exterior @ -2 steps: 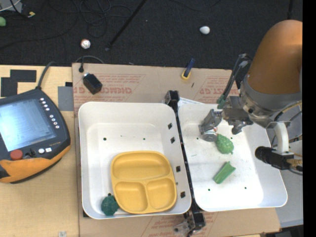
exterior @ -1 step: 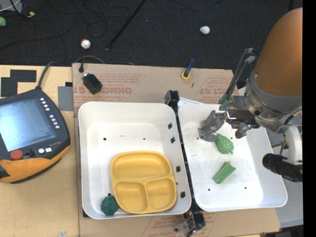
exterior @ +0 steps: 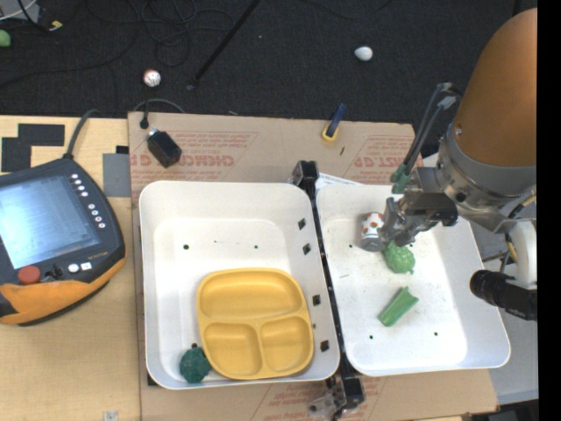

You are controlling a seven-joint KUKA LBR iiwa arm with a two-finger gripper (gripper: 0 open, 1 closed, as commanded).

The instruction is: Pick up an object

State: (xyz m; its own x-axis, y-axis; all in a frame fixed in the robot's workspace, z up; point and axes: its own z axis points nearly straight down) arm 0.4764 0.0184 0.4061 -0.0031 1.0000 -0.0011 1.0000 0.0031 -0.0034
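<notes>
Gripper hung right of frame centre in the right bin, its opening impossible to tell, just above a small green lumpy toy that looked light, soft and best pinched across its middle.

Yellow tray, green block, dk-green lump, white bins.

R bin: open floor along front & far L side; green block sits mid, green lump & small round item crowd the back under the hand. L bin: back half free, yellow tray & dark green lump fill the front.
</notes>
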